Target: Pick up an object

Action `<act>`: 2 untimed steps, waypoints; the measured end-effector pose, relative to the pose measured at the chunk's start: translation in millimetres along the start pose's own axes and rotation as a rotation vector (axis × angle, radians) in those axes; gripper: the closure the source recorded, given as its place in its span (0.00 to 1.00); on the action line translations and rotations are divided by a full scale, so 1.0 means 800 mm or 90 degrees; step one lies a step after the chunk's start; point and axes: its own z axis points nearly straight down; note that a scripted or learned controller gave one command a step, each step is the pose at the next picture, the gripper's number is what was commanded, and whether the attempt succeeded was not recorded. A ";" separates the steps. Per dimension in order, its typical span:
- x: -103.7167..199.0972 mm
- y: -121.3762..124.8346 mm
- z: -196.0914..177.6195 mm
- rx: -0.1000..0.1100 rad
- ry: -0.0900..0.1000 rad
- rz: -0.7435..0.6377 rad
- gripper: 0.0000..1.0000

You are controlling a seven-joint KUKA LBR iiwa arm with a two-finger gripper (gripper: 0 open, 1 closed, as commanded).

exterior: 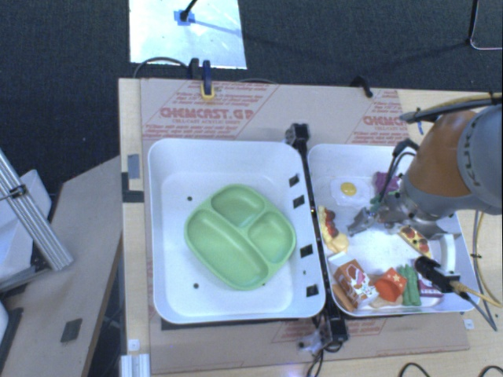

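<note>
Clutter fills the right bin [464, 309], and that is where I have the arm [444, 167] working, reaching in from the right with its orange band over the bin's middle. From my seat I see the gripper [369, 217] low over the bin floor, just below a fried egg toy [347, 188] and just right of a yellow piece [336, 242] that lies against the bin's left wall. Whether the pincer is released or clenched I cannot tell; the wrist hides most of it, and I see nothing clearly held. The task names no particular thing, so any of these will do: a red and white carton [353, 283], an orange-red piece [390, 286] and a green piece [411, 285] along the near edge, a purple thing [387, 183] half under the arm, a pizza slice toy [415, 239] beside the wrist. The left bin [169, 234] holds just a green divided plate [240, 236], well apart from the gripper. My worry is that the gripper sits over a bare patch of floor between the egg and the yellow piece, so a close here could catch nothing at all. If it drifts toward the wall it could pinch the yellow piece against the side and flick it out. The flat egg would likely slip, offering little to squeeze, and the packed near row invites nudging two things at once.
</note>
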 end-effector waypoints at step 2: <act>0.006 0.000 -0.070 -0.003 -0.001 -0.002 1.00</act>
